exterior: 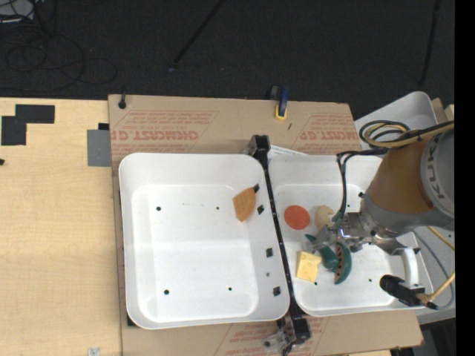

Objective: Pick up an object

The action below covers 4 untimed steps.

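Observation:
My gripper (332, 243) hangs low in the right bin (319, 170), just above a dark teal curved piece (338, 262). A yellow block (308, 267) lies just to its left. A red disc (297, 216) and a small cream ball (324, 215) sit a little farther back. In the left bin (141, 199) an orange-tan chunk (244, 204) rests near the right wall.
A black divider rail (272, 228) runs between the two bins. Brown cardboard (193, 128) lies under both bins. A blue and yellow clamp (280, 102) stands at the cardboard's back edge.

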Each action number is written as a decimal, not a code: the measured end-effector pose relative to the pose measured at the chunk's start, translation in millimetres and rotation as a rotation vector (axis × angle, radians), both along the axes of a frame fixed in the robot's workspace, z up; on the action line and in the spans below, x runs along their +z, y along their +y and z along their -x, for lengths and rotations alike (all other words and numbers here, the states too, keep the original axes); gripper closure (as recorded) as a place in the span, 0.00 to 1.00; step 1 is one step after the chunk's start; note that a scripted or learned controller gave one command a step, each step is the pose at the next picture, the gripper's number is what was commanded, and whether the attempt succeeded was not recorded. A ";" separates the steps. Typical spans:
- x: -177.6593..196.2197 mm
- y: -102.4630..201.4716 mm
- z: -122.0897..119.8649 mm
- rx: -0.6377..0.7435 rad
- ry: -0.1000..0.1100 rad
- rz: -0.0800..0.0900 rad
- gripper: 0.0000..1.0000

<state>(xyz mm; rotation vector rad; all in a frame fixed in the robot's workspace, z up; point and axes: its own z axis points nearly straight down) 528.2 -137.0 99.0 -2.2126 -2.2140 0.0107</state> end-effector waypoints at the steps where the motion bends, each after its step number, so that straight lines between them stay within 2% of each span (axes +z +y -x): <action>1: -12.7 49.5 24.3 0.001 -0.008 0.001 0.00; 2: -0.7 45.5 22.0 -0.007 -0.012 0.003 1.00; 3: 92.2 125.3 27.0 0.005 -0.014 0.002 1.00; 4: 102.6 74.2 -10.4 -0.002 -0.013 0.004 1.00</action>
